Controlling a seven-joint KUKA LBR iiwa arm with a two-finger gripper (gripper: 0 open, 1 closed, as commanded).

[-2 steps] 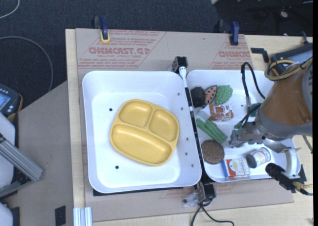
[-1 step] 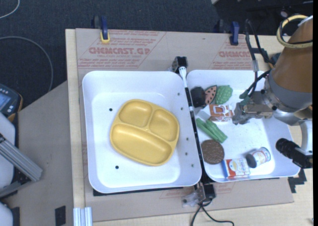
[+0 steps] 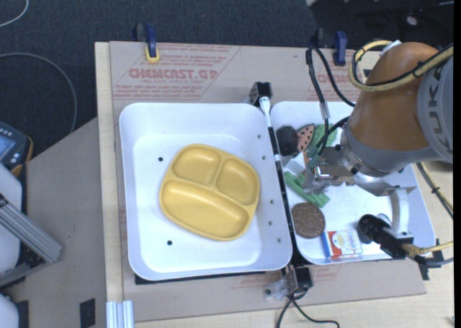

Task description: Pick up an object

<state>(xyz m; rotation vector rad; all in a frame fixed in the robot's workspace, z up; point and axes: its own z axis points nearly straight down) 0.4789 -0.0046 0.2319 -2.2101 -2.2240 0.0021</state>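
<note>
The hand (image 3: pixel 317 174) sits low in the right bin (image 3: pixel 425 225), centre-right of frame, over a green object (image 3: pixel 306 188). Its opening cannot be told. No object is seen lifted; judged status: grasp and lift remain.

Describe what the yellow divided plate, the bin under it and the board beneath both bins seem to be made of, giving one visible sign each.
Yellow divided plate: probably moulded plastic, smooth with a soft sheen; its three compartments have rounded edges.
Left white bin: likely thin formed plastic, glossy, with rounded corners and a raised rim.
Board: looks like brown cardboard or protective paper, matt, printed with red lettering.
</note>
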